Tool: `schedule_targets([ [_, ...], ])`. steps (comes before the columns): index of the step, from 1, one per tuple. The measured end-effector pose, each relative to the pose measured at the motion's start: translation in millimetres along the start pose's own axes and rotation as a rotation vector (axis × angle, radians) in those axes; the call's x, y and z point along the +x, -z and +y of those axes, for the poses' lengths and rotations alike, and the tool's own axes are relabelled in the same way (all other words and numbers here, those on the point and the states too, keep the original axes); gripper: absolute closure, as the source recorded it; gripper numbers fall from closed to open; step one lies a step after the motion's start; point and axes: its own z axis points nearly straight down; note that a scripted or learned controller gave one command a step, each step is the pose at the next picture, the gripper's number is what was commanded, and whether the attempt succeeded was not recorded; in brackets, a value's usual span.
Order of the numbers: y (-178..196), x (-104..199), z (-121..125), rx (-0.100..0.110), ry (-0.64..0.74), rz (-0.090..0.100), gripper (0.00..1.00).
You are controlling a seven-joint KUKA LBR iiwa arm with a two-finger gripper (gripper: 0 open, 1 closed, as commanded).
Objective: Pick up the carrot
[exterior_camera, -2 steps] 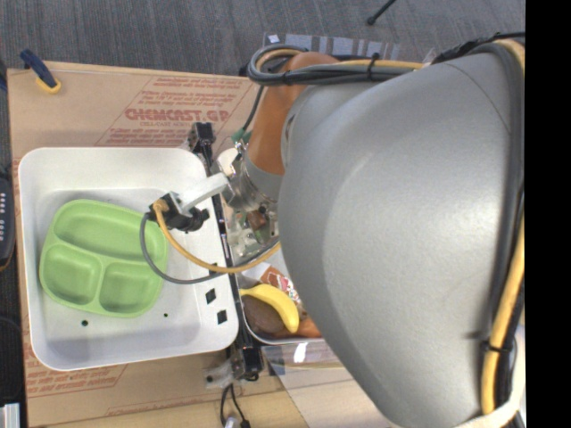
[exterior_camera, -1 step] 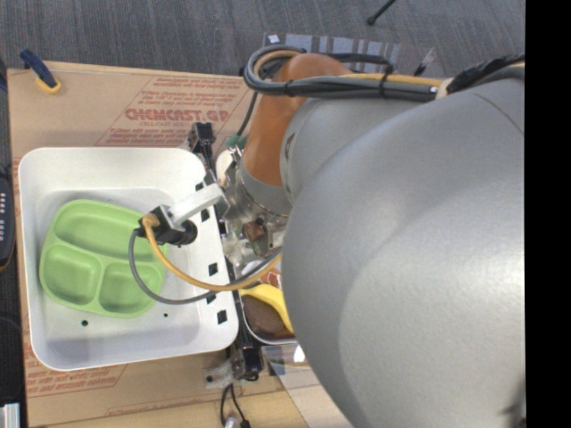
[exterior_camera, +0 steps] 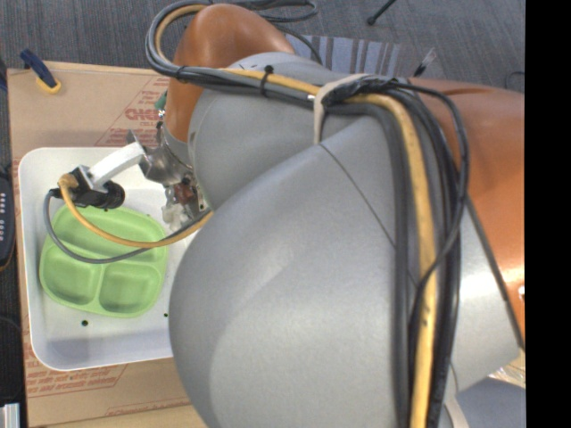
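Arm [exterior_camera: 357, 266] is seen filling right and centre of frame. Pincer [exterior_camera: 178, 199] is placed over bin [exterior_camera: 36, 239] at left, beside green tray [exterior_camera: 107, 266]. Carrot can't be made out.

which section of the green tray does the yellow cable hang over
The long upper section; the two smaller lower sections lie clear of the yellow cable.

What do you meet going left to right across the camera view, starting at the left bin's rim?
White bin's left rim → green divided tray → hand over the bin's right part → grey arm body → bundle of black and yellow cables → orange band.
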Motion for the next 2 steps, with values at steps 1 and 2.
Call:
schedule_targets([
  [1,65,-79,18,-0.001,-0.06,0.005,1.0],
  [2,63,-46,-48,-0.004,-0.069,0.0,1.0],
])
